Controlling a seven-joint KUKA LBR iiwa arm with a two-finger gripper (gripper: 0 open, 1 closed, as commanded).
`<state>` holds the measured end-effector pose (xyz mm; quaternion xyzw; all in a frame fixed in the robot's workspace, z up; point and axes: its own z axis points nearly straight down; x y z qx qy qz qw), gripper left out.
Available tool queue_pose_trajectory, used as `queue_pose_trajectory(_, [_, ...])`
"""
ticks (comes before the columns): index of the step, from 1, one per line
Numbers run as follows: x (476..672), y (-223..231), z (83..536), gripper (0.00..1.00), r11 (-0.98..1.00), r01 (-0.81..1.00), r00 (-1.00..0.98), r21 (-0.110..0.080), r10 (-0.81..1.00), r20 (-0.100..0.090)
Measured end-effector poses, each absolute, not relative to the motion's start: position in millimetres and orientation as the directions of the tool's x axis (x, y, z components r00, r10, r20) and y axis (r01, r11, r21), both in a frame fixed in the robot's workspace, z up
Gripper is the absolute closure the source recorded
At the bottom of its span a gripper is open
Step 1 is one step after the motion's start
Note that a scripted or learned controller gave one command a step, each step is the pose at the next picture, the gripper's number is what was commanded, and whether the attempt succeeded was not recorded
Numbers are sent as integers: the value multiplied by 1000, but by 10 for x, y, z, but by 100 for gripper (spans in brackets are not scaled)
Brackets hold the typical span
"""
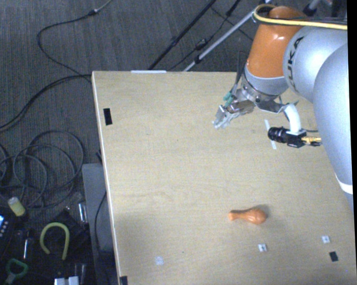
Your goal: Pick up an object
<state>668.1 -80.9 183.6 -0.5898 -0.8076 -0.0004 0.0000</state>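
The gripper is over the far right part of the bench top, and the arm enters from the right behind it. A small bulb-shaped object lies on the bench top nearer the camera, well apart from the gripper, with its narrow end pointing left. Loose cables lie on the floor left of the bench. In front of them is what may be a U-shaped hook.

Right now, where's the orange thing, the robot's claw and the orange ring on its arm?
orange thing (249, 215), camera view, the middle of its body.
gripper (222, 119), camera view, its pale tip end.
orange band (271, 48), camera view, the middle of its curved side.
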Motion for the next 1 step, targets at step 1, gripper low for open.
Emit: queue_pose_trajectory(1, [6505, -1423, 1532, 100, 657, 754, -657, 0, 754, 0])
